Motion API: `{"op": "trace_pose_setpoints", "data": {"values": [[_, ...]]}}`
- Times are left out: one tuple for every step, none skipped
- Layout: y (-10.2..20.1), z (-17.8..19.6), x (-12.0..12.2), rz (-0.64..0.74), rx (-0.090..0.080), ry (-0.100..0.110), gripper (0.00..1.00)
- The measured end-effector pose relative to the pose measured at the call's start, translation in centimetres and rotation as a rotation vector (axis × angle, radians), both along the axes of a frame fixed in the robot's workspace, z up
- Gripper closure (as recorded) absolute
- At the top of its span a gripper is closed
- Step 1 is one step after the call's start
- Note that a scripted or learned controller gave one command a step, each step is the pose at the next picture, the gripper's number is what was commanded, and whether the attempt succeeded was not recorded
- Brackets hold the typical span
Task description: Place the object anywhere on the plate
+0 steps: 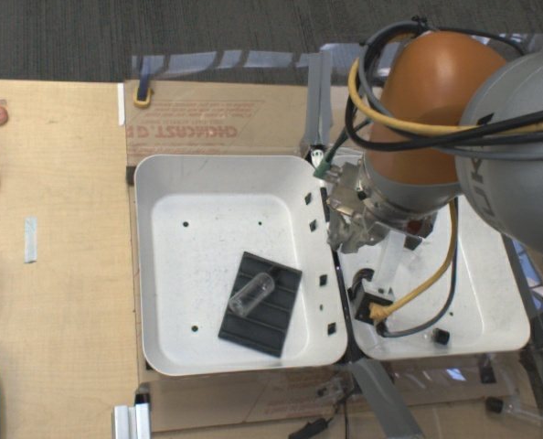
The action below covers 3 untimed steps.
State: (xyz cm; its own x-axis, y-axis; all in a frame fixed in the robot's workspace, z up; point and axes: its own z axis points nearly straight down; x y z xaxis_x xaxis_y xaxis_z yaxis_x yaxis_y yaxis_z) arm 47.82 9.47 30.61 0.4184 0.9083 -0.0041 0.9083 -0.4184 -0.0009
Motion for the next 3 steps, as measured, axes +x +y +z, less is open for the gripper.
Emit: {"op": "trace_pose_setpoints", "data": {"values": [[5.8, -4.6, -0.1, 0.000, -0.001, 0.004, 1.00], [5.8, -4.6, -0.1, 0.000, -0.001, 0.004, 0.00], [5.4, -0.7, 4.2, 0.463, 0.001, 0.002, 0.00]]}}
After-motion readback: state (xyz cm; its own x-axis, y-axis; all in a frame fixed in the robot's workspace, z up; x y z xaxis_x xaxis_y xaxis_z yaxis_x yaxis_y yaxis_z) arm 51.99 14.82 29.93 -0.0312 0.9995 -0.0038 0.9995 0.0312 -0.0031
